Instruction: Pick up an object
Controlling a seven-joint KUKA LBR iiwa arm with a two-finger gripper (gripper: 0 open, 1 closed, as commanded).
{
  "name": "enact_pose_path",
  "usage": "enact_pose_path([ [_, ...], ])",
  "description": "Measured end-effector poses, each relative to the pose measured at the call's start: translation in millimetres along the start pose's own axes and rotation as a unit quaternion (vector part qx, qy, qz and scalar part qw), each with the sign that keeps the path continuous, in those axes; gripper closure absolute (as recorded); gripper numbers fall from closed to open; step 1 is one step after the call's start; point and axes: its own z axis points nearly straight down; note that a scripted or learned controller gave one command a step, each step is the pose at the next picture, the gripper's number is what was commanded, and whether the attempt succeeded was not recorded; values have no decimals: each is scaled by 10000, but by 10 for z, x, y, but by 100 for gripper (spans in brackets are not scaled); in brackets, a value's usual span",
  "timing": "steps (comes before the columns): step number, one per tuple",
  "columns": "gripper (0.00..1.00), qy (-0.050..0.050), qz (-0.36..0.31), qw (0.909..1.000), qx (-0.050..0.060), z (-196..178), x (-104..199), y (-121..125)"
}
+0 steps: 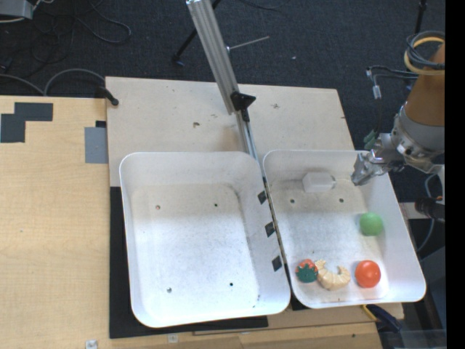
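The right bin holds several small objects. A pale whitish block lies near its far wall. A green ball sits by the right wall. Along the near edge lie a red and green piece, a tan croissant-shaped piece and an orange-red ball. My gripper hangs over the bin's far right corner, to the right of the whitish block and above the green ball in the view. Nothing shows in it.
The left bin stands beside the right one, with a divider and black clips between them. A slanted aluminium post rises behind the bins. A wooden bench top lies to the left.
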Motion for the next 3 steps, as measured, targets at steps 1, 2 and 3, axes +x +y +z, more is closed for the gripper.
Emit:
enact_pose_path([
  [1, 100, 14, -10, 10000, 19, 86, 553, -16],
  [2, 100, 12, -7, 10000, 19, 7, 1022, -163],
  [3, 100, 13, -10, 10000, 21, 57, 1589, -162],
])
